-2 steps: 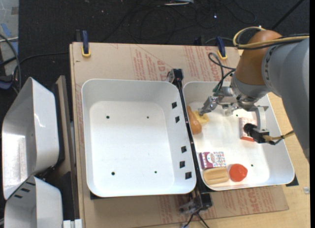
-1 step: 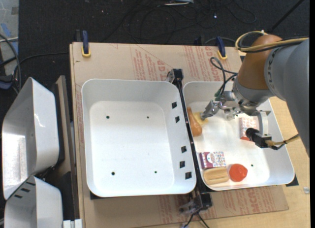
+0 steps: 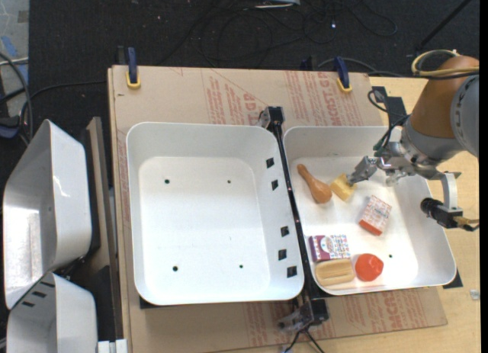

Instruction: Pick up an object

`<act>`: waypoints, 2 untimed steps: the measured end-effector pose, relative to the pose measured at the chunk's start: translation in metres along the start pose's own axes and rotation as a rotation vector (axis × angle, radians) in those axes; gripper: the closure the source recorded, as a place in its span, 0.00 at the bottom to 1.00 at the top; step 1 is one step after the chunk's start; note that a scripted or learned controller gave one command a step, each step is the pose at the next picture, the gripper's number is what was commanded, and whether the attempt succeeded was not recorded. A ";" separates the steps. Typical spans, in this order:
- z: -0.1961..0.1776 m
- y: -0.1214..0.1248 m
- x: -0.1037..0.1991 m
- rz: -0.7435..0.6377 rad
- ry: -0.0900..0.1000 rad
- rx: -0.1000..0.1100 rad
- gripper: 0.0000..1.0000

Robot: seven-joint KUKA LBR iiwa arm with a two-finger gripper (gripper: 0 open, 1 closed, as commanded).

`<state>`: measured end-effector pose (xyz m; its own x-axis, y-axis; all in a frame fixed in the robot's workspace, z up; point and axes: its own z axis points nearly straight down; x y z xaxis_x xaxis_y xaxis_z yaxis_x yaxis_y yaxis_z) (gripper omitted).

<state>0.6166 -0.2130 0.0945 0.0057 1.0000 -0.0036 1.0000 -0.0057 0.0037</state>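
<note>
While the grey arm with the orange band (image 3: 442,104) reaches in from the right of the camera view, its end effector (image 3: 368,170) sits low over the upper part of the right white bin (image 3: 435,256), tips just beside the small pale yellow block (image 3: 341,189). Finger state: cannot tell, the tips are dark, small and blurred against the bin floor. Nothing visible between them, so no hold claimed.

Likely target, as a judgement: the yellow block, nearest the tips. It lies touching or almost touching the round end of the tan wooden spoon-shaped piece (image 3: 315,184), which runs up-left toward the divider. Block looks light, stiff, small; probably takes a pinch across its short sides. Risk: the spoon piece is so close that a closing finger could push it or catch both.

Other things in the same bin: a red and white small packet (image 3: 375,216) lying flat, near the block to the lower right, looks light and maybe crushable. Along the bottom edge, a purple and white small carton (image 3: 329,248), a tan bread-roll shape (image 3: 335,271) just below it, touching or nearly so, and a red round object (image 3: 369,267) just beside the roll. These three are well apart from the tips, not in the way.

Left white bin (image 3: 141,191) next door, black clips along the shared divider. Both bins rest on the brown cardboard-covered bench (image 3: 229,92), clamped at the top edge.
</note>
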 end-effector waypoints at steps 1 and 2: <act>-0.001 -0.038 0.097 -0.012 0.003 0.000 0.00; 0.000 -0.081 0.013 0.002 0.002 0.002 0.00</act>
<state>0.5360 -0.1992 0.0943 0.0075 1.0000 -0.0020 1.0000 -0.0075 0.0020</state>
